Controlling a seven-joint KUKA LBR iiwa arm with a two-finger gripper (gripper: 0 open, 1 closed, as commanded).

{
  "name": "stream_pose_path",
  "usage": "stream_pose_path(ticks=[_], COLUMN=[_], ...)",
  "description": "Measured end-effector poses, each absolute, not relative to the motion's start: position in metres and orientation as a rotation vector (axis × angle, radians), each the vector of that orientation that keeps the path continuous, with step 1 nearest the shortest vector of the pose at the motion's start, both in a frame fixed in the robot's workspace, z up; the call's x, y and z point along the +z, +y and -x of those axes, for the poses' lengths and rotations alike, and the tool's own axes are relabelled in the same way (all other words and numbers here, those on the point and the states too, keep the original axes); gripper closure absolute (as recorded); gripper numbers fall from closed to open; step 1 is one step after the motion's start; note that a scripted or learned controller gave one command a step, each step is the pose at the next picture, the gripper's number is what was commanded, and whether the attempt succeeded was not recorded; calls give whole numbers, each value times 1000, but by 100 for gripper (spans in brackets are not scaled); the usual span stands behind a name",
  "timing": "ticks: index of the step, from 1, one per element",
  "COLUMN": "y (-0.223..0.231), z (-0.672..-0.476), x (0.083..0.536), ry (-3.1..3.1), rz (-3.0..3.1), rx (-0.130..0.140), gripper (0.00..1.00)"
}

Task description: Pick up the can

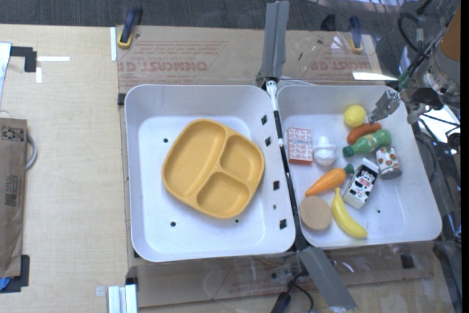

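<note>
The can [388, 162] is small, with a white, red and brown label. It sits in the right bin [410, 227] close to the right wall, just right of the green bottle [366, 144] and the milk carton [360, 185]. My gripper [382, 108] hangs over the bin's back right part, beside the lemon [355, 115]. It is apart from the can, which lies nearer the front. Nothing is visibly held.
Around the can lie an orange-red vegetable [364, 132], a carrot [325, 181], a banana [345, 215], a round brown biscuit [316, 212], a red-and-white box [299, 145] and a white lump [324, 152]. The left bin [146, 231] holds a yellow divided plate [212, 168].
</note>
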State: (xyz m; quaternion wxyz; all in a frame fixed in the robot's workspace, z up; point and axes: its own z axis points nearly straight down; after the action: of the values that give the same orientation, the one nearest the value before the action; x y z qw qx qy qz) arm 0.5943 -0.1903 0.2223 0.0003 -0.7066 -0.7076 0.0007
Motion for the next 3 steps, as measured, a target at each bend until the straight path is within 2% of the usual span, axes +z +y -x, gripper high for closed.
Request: stream_pose_path(ticks=[1,2,3], y=[-160,-135,-104], z=[-558,-564,-597], x=[389,441,439], ry=[-2228,-1791,-1196], rz=[2216,2581,2905], rx=[3,6,8], gripper=[0,0,0])
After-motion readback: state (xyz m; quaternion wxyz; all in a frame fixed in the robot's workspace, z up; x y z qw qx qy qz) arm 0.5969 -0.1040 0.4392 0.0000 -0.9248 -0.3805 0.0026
